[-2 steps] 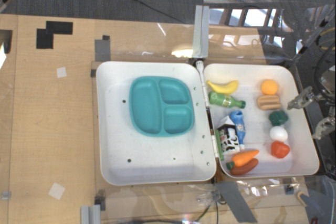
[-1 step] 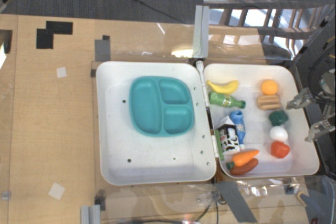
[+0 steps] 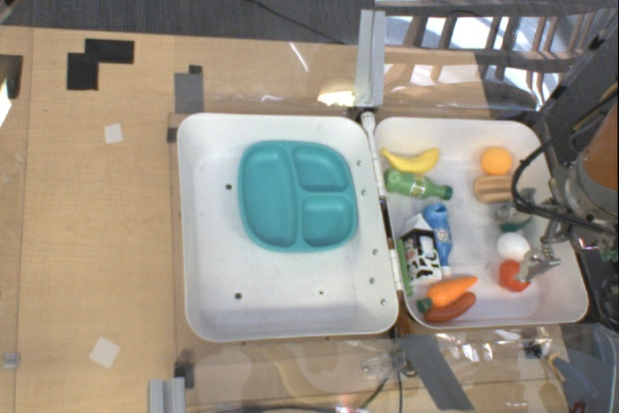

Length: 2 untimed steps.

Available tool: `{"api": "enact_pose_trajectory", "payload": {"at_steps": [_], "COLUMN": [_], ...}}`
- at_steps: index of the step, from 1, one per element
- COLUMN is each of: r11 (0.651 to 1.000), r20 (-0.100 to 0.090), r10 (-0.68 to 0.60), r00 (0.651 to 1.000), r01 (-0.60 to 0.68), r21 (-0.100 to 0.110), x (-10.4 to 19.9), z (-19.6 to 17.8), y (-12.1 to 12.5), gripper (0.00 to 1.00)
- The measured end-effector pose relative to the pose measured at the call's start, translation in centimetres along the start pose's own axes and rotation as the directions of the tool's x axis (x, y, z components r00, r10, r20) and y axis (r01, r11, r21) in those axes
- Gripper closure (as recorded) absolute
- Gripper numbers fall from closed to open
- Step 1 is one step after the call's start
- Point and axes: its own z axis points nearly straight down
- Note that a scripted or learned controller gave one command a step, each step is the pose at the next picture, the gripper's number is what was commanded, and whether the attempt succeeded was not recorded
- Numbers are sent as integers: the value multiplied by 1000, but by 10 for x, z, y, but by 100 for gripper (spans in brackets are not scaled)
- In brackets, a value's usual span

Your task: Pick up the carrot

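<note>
**Approach step: end effector off to the side of the carrot**

In the camera view, your end effector (image 3: 544, 258) hangs low at the right side of the right bin (image 3: 571, 309), just above a small red item (image 3: 515, 276) and beside a white ball (image 3: 512, 246). You cannot tell from here whether it is released or clenched. The carrot (image 3: 453, 289) lies to its left and slightly nearer the front rim, resting on a dark red sausage-like piece (image 3: 451, 307), with a milk carton (image 3: 420, 253) just beyond. Judged from this, nothing is grasped yet; the next move calls for shifting left over the carrot and descending along its length.

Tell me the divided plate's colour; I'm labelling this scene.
Teal. The divided plate shows best in the camera view, lying in the left bin.
</note>
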Motion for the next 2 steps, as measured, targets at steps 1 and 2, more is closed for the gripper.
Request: {"api": "enact_pose_trajectory", "payload": {"at_steps": [1,2], "r11": [1000,1000], "r20": [14,11], "r10": [-28,-3], "r00": [1000,1000], "r01": [28,3], "r21": [8,3], "x": [8,-96], "z": [63,65], "y": [-1,-9], "gripper": [0,0]}}
